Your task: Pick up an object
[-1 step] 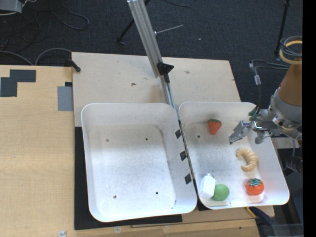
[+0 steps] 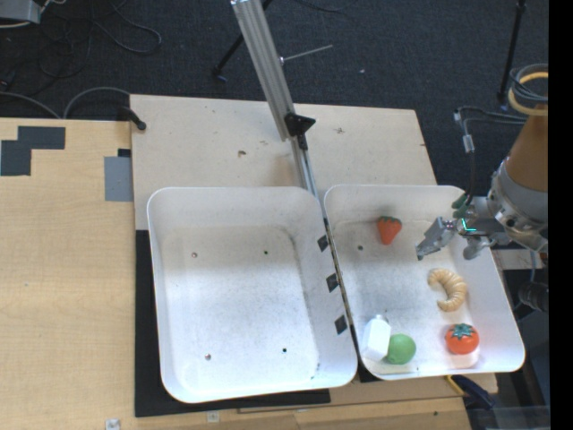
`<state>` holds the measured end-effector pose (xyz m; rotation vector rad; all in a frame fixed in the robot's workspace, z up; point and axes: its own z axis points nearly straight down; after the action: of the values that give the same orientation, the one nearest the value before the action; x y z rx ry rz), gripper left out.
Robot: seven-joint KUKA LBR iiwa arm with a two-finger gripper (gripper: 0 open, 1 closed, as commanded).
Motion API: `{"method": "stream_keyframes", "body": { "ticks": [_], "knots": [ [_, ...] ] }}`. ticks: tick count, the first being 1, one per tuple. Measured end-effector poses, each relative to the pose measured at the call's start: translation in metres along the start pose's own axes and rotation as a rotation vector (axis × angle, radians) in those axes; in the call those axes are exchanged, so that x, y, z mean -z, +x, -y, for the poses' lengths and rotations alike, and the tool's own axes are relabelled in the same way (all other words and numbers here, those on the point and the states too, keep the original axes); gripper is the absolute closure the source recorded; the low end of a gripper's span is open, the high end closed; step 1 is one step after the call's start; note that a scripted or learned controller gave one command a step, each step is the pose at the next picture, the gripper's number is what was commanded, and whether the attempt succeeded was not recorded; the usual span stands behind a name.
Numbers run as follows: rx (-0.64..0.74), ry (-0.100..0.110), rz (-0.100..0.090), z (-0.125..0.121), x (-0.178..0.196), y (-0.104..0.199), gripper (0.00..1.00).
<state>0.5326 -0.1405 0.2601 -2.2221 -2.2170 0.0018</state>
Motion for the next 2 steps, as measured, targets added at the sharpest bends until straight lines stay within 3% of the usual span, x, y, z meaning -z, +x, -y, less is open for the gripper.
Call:
{"method": "stream_keyframes", "body": {
  "ticks": [1, 2],
  "knots": [
    [0.001, 0.006, -0.001, -0.006, -0.062, 0.004, 0.0],
    [0.001, 0.007, -0.002, 0.003, -0.122, 0.001, 0.0]
  ]
}}
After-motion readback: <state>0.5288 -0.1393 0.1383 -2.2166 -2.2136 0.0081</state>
